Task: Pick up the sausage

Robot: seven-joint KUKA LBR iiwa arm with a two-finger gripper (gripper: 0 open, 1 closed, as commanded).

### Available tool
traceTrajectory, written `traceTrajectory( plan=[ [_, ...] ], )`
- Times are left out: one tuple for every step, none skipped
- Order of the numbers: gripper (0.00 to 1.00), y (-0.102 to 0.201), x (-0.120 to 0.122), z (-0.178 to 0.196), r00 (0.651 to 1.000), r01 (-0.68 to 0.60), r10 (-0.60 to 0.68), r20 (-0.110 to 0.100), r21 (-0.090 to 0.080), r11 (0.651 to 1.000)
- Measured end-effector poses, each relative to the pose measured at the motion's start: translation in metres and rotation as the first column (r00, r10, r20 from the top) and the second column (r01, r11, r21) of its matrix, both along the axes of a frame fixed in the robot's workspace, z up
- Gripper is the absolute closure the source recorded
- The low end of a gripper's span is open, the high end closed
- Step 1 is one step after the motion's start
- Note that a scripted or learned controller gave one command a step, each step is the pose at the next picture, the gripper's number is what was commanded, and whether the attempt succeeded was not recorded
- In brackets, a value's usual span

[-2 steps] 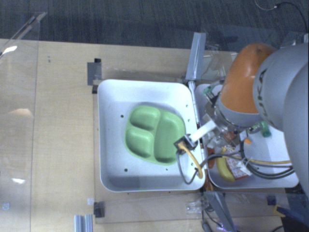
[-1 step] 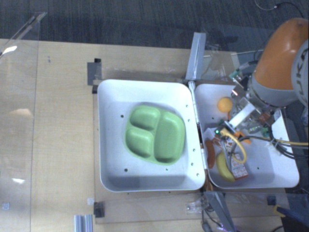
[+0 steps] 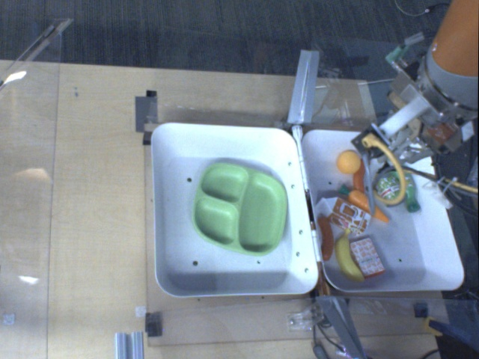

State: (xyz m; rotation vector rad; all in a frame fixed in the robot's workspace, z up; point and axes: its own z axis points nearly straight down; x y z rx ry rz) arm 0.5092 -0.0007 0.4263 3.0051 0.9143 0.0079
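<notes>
Seeing sausage lying along left wall of right bin, banana just beside it, printed packet at its far end. Prob. light, a bit soft, smooth skin so maybe slippery; best pinched mid-length across the narrow axis, tight clearance vs wall. Can't tell jaw state on gripper, parked over bin's far side, well apart from target.

Your left bin holds a green 3-compartment tray; your right bin, an orange, carrot and banana.

Sausage beside banana, rt bin
</notes>
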Motion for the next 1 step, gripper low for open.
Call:
traceTrajectory(
  plan=[
    [1.00,0.0239,-0.0219,-0.1878,0.954,0.301,-0.301,-0.005,0.000,0.954]
  ],
)
